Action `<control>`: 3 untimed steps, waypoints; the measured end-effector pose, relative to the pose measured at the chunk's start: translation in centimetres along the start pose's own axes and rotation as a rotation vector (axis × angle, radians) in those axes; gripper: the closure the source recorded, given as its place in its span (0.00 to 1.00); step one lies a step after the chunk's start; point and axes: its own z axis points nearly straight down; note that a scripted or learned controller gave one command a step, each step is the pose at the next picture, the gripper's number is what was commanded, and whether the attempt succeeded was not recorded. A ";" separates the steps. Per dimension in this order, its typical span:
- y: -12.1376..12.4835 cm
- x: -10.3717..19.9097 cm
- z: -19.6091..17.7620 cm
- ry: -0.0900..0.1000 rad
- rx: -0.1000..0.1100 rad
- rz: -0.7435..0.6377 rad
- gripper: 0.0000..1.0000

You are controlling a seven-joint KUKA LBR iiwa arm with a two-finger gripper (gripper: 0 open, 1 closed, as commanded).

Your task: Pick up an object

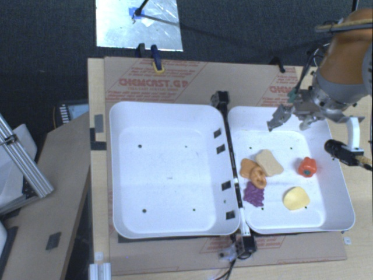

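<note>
The one camera looks down at a slant on the desk (pixel 175 74), a brown board carrying two shallow white bins side by side, joined along a dark clamped seam so neither slides when the arm pushes into them.

The left bin (pixel 125 174) shows bare white floor with a few small dark dots.

The right bin (pixel 338 214) holds everything worth picking. Toward its middle lie a tan piece (pixel 270 162) and an orange piece (pixel 252 171), touching each other. A purple piece (pixel 254 195) sits just below the orange one, close to the seam. These three crowd together, which I judge makes a clean grasp on any one of them harder. A yellow piece (pixel 296 198) lies apart toward the near side, and a red piece (pixel 307 167) stands apart toward the right wall; both have free floor around them and look like the easier targets.

The arm comes in from the right, its orange band high in the upper right corner. The end effector (pixel 280 118) hangs above the far part of the right bin, above the cluster and well apart from it. Nothing is seen between its fingers, but whether they are spread or closed I cannot tell at this angle. Its place over the right bin fits a pick not yet begun: a descent toward one of the pieces seems the next thing needed.

Beyond the desk a shiny square sheet (pixel 139 15) lies on the dark floor, no part of the task.
</note>
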 end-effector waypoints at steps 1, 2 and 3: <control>-5.1 0.0 -4.8 0.000 0.001 0.003 0.00; -4.6 8.9 1.5 0.004 0.006 -0.009 0.00; -4.4 8.2 0.0 0.000 -0.002 -0.001 1.00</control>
